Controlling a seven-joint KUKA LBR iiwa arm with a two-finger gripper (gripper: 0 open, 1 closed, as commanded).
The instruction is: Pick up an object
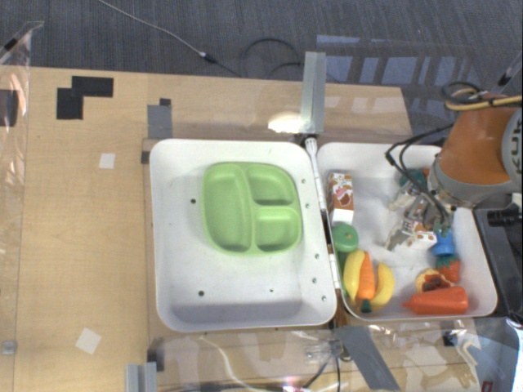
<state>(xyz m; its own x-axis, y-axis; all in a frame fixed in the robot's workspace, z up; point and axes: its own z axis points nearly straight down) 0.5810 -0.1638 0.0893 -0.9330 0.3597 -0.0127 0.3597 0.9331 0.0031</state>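
Grey arm with orange band (482,149) reaches in from right over right shallow white bin (372,166). Two-finger metal gripper (409,219) low inside bin, fingers apart, nothing seen between them.

Near-left in bin: yellow banana (354,274) with orange carrot (368,279) lying on it. Green round lid (345,237) just beyond them. Small printed carton (341,194) along left wall. Blue cup (444,245) just right of gripper. Red-orange pepper (439,301) at near-right corner.

Left white bin (176,300) holds light-green divided plastic tray (249,207).
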